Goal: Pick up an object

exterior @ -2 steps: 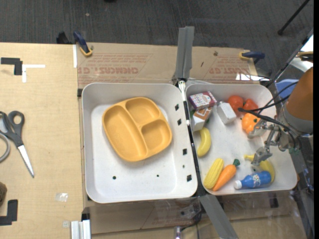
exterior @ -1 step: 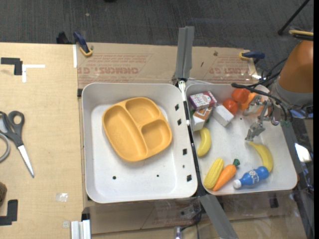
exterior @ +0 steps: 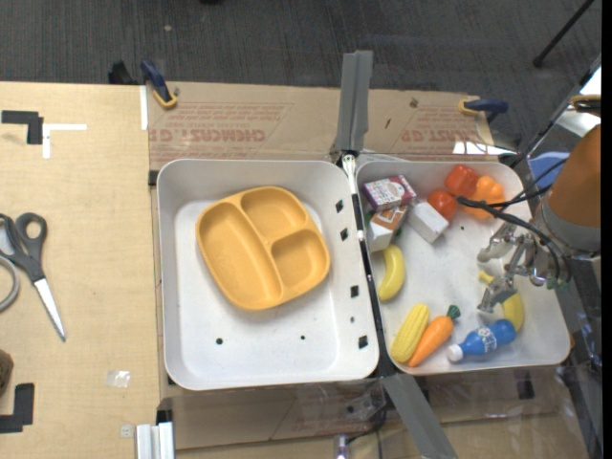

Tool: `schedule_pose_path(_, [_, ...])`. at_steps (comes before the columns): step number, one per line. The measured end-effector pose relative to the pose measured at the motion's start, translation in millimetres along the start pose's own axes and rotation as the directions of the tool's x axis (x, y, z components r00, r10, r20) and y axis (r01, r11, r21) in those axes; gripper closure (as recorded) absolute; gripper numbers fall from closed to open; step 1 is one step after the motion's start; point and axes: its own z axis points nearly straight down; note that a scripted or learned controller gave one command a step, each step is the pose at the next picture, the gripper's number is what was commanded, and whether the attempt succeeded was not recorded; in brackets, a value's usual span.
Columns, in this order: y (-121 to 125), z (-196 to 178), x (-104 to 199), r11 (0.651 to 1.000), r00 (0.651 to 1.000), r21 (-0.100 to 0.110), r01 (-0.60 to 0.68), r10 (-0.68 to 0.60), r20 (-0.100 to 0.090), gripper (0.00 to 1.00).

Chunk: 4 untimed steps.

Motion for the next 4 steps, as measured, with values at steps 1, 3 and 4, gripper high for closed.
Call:
schedule_pose_path(1, [32, 4, -88, 0.997, 0.996, -0.002, -0.080, 0.080, -0.031, 0.00])
schedule_pose_path(3, [-4, 0, 13, 0.978, 0.978, 0.001, -0.208, 0.208, -0.001, 0.00])
schedule_pose_path(4, [-3, -9, 12, 0.979, 0.979, 0.001, -0.204, 0.204, 0.002, 1.00])
